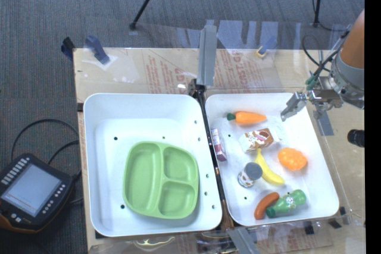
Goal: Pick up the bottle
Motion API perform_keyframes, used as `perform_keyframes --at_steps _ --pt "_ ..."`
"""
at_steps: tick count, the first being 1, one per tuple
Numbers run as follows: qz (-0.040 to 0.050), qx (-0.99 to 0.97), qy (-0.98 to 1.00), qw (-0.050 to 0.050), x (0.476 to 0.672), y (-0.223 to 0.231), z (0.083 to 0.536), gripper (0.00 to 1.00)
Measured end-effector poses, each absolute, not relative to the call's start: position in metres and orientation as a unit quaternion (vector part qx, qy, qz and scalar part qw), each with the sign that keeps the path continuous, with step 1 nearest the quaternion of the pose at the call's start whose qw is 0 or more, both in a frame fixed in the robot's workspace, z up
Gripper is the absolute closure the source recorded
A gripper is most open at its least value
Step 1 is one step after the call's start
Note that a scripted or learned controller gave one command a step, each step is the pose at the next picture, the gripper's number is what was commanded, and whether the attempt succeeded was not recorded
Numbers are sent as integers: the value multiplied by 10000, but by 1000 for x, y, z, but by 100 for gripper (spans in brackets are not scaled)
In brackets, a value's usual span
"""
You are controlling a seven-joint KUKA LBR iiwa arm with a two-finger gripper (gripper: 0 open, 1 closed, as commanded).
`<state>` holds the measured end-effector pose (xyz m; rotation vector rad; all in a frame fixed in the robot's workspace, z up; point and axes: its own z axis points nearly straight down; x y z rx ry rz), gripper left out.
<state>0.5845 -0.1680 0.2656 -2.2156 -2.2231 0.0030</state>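
Note:
The bottle (287, 203) is green with a white label. It lies on its side in the near right corner of the right bin (324, 154), touching a red sausage-shaped toy (265, 204). My gripper (306, 121) hangs over the far right edge of that bin, well away from the bottle. Its fingers (291, 107) are spread open, with nothing between them.
The right bin also holds a carrot (247, 118), a snack packet (258, 139), a banana (269, 170), an orange pepper (292, 159), a small can (250, 174) and a purple wrapper (218, 145). A green divided plate (161, 179) sits in the left bin (107, 116).

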Motion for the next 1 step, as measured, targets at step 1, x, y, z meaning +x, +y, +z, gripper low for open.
perform_keyframes --at_steps 1 --pt "12 -7053 -7089 28 585 -167 274 100"
